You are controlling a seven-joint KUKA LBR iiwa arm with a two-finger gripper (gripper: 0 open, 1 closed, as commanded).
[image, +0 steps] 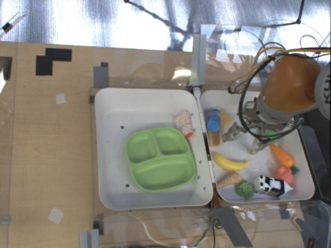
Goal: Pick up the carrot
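1 carrot (pixel 283 155) is lying in the right bin (pixel 308 189), near its right wall, just above a strawberry (pixel 284 173). Jaws (pixel 243 138) are hanging wide open to the carrot's left, holding nothing, above a banana (pixel 230 162).

Lighting: you see bright, even overhead light; glare streaks the clear strip above the white bins (pixel 150 99). Soft shadows fall inside them. Focus: slightly soft throughout; small items beside them blur.
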